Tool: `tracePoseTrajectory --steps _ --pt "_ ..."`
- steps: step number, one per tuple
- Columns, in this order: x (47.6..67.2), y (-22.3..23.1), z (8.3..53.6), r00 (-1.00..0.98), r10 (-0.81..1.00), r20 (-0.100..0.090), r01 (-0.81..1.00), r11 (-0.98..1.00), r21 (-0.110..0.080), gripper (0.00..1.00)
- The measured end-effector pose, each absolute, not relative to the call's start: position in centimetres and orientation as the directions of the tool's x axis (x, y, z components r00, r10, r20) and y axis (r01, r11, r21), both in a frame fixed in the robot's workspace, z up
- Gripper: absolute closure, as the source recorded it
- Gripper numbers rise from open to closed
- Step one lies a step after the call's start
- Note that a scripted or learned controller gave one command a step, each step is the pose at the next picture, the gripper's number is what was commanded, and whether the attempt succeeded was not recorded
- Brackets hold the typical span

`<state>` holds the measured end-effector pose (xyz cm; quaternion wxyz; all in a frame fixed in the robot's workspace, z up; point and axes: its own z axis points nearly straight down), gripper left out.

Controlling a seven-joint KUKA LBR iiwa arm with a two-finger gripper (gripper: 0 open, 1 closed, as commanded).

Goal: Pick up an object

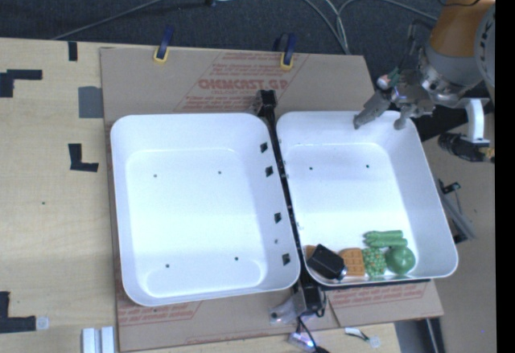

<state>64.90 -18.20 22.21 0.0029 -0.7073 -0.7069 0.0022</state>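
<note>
Along the front edge of the right bin (418, 158) lies a row of small objects: a black block (326, 261), an orange waffle-like piece (352, 260), a green bumpy piece (375, 262), a green round object (400, 260) and a green pod-shaped piece (384, 238). My gripper (380, 116) hangs over the back right corner of that bin, far from the objects. Its two fingers are spread apart with nothing between them.
The left bin (129, 182) sits beside the right one, joined by a black clamp strip (276, 182). Both rest on a cardboard sheet (233, 82) held by clips at the back. Cables run across the dark floor behind.
</note>
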Motion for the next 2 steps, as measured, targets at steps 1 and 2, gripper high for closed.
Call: tracePoseTrajectory --steps 1,2 --pt "65.0 -18.2 22.6 -0.001 1.0 0.0 1.0 0.001 0.0 0.0" --pt "65.7 -18.7 17.7 0.0 1.0 0.001 1.0 0.0 -0.005 0.0"
